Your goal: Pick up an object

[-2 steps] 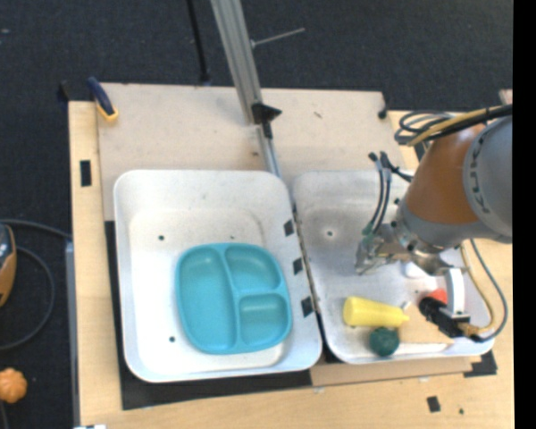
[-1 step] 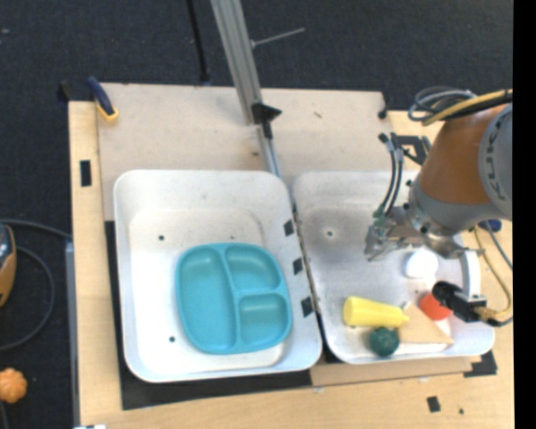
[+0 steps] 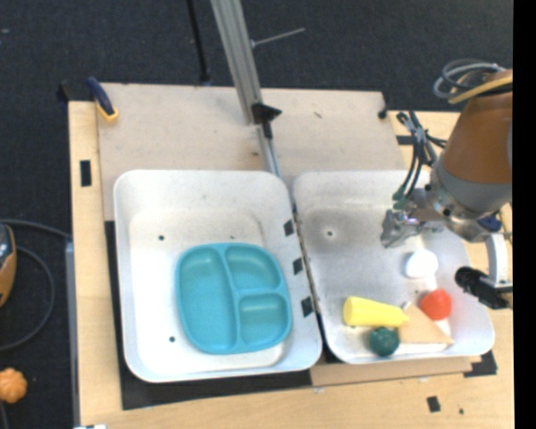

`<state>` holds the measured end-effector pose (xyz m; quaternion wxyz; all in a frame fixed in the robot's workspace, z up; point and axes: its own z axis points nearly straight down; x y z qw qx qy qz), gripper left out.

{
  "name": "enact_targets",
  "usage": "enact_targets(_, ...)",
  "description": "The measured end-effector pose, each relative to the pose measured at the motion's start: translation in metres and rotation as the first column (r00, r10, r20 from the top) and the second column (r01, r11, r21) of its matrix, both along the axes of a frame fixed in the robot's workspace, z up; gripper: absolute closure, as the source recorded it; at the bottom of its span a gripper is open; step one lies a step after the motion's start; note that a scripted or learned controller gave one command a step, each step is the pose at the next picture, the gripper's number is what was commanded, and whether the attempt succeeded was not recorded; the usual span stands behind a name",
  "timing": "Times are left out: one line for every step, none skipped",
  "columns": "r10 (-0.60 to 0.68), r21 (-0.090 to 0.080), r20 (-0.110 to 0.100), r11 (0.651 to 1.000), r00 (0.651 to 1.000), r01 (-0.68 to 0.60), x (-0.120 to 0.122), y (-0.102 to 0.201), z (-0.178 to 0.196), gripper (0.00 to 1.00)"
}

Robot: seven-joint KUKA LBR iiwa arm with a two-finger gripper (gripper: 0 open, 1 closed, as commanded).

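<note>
Nothing has been picked yet: the gripper (image 3: 398, 226), finger state not discernible, is poised just above the white ball (image 3: 420, 264), with lifting left

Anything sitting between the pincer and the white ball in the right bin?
Nothing visible. The pincer hangs over the right bin, and the white ball lies just beside it toward the front, with bare bin floor between. The orange ball and yellow piece lie beyond it.
</note>
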<state>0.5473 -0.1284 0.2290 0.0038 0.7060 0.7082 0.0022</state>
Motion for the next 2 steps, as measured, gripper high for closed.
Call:
enact_targets(0.001, 0.002, -0.005, 1.000, 1.000, -0.001, 0.001, -0.001, 0.009, 1.00)
enact_targets(0.005, 0.004, -0.006, 1.000, 1.000, -0.005, -0.006, 0.060, 0.016, 1.00)
